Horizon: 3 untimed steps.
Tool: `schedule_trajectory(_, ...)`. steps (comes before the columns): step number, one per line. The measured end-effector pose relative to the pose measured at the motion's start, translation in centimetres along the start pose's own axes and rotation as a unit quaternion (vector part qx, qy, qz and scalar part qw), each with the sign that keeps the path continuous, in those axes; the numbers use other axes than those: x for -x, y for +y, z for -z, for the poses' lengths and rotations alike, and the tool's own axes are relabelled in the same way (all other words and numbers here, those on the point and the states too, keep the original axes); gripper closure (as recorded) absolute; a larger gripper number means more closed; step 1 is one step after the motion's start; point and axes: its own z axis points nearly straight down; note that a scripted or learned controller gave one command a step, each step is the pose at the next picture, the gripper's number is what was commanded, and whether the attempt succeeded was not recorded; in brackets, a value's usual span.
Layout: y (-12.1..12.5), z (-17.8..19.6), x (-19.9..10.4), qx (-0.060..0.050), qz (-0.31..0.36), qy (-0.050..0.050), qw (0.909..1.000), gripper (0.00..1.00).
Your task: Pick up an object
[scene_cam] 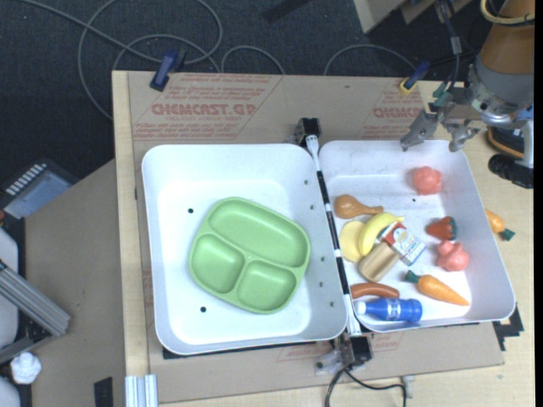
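The gripper (pixel 436 132) hangs at the upper right of the frame, above the far rim of the right bin (pixel 485 200), fingers apart and holding nothing — a stance that reads as a pre-grasp hover.

Candidates lie clustered in the right bin, centre-right of the frame. The nearest is one pink ball (pixel 427 179), just below the gripper. Others, one each:
- banana (pixel 376 231)
- carrot (pixel 440 289)
- blue bottle (pixel 392 310)
- strawberry (pixel 441 228)

The left bin (pixel 165 195) holds one green divided tray (pixel 248 254) — likely the drop site.
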Motion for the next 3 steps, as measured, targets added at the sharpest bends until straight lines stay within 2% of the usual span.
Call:
schedule_trajectory(1,-2.1,-7.3,5.7,-0.002,-0.001,0.0,1.0,0.0)
schedule_trajectory(2,-0.7,-12.9,3.4,-0.001,0.0,0.001,1.0,0.0)
schedule_trajectory(3,-0.4,-11.5,3.5,0.003,0.001,-0.001,1.0,1.0)
